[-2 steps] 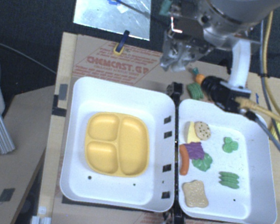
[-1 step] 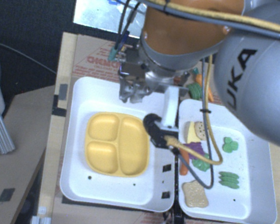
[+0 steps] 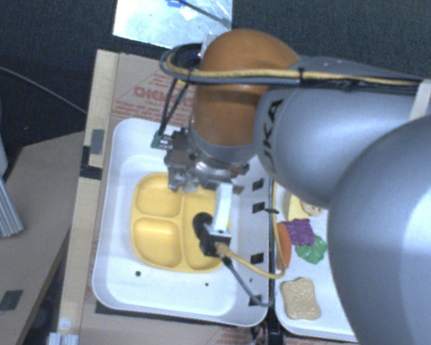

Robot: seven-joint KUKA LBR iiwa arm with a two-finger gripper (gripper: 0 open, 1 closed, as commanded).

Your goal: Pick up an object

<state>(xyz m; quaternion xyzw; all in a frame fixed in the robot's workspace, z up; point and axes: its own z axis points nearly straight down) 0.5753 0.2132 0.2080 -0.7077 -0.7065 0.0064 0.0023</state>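
Overhead, at the bench (image 3: 37,202) with two white bins side by side: my grey arm (image 3: 379,180) reaches in from the right, and its orange band (image 3: 236,80) stands above the far edge of the left bin (image 3: 168,301). My claw (image 3: 189,181) hangs low over that bin, above the far rim of the yellow divided plate (image 3: 156,236). The wrist housing blocks the tip, so I cannot tell whether my claw is wide, narrow or closed on anything. Nor can I tell whether it touches the plate or stops just short.

The plate lies flat on the floor of the left bin, somewhat closer to its left edge than its right. A bare white strip runs along the bin's near edge. Its compartments face up.

The right bin (image 3: 318,329) lies partly under my arm. Along its left edge rests an orange carrot-shaped piece (image 3: 283,246). Just beside it is a purple bunch of toy grapes (image 3: 300,230), with a small green piece (image 3: 313,249) against it. A slice of toy bread (image 3: 301,298) lies toward the near-left corner, apart from the others. All four rest on the bin floor, well apart from my claw.

Both bins stand on a cardboard sheet (image 3: 143,93) with red lettering.
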